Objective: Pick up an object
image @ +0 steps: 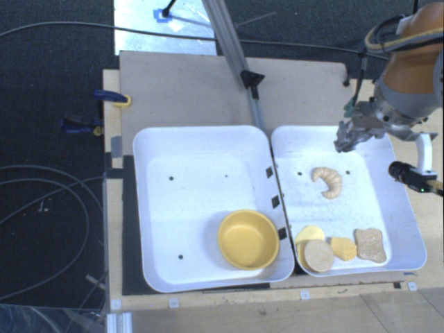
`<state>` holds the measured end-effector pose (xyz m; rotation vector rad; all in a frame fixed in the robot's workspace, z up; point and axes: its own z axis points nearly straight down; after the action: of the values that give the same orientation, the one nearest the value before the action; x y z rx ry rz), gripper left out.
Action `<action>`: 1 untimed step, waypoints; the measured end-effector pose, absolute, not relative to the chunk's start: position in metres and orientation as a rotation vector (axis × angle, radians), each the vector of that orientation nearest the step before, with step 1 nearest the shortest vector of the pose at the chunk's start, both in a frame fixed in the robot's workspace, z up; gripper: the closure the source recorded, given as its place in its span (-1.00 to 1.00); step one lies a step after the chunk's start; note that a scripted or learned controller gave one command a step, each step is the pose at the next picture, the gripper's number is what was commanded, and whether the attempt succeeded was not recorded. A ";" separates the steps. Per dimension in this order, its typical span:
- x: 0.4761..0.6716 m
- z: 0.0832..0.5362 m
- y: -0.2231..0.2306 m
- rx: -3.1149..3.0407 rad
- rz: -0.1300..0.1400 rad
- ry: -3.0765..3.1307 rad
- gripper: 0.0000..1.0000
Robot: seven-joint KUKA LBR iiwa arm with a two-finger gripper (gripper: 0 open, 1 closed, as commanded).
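A: Hovering over the far part of the right-hand shallow white bin (399,207) is the grey two-finger gripper (345,143). Finger state: cannot be determined from this view; nothing is visibly between them.

B: Position of the pale tan croissant-shaped object (328,181)?

A: It lies on the same bin's floor, nearer than the gripper and slightly left of it, not touching.

B: Other contents?

A: Round beige disc (319,255), yellow wedge (342,248) and tan bread-like slice (370,245) along the near edge; yellow plastic bowl (248,238) in the left bin (166,186). No legible markings.
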<state>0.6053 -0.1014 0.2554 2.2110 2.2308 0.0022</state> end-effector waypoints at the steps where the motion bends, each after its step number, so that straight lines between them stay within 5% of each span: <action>1: 0.603 0.245 -0.056 2.211 0.002 2.231 1.00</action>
<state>0.6031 -0.0563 0.2451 2.2115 2.2306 0.0020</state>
